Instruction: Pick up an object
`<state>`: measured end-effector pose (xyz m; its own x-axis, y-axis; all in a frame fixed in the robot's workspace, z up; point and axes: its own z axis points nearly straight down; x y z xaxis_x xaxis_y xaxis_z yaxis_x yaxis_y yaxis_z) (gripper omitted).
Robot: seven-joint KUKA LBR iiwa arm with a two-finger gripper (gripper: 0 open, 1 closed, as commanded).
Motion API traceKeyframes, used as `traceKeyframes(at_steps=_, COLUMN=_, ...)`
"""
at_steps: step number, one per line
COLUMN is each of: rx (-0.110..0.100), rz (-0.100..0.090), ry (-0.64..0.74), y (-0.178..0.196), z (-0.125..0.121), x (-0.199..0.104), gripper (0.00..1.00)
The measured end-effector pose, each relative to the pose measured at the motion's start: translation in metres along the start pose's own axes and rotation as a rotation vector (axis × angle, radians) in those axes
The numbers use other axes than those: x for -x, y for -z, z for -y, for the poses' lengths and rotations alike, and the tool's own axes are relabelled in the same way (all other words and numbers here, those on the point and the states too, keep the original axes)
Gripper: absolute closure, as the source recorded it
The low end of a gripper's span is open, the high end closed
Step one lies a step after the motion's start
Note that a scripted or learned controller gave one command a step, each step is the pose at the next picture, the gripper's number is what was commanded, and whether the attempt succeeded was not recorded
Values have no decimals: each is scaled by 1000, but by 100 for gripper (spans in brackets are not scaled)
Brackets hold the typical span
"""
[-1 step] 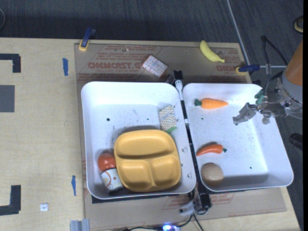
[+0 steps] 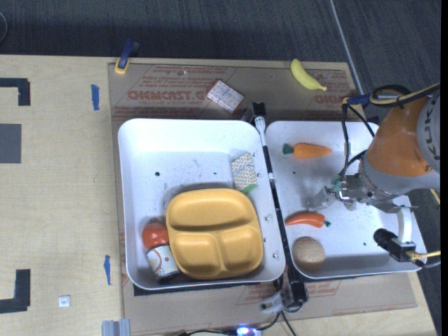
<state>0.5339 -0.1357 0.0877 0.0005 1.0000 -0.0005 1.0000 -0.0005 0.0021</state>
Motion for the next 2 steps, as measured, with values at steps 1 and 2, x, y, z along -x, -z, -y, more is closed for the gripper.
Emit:
traceKeyframes(at_steps=1, rx=-2, rz=-2, ry=1, y=-2, z=1, x=-45, gripper=0)
traceKeyframes(at_steps=2, rx=1, rz=-1, ry=0, y=-2, z=18, x=-43, gripper=0)
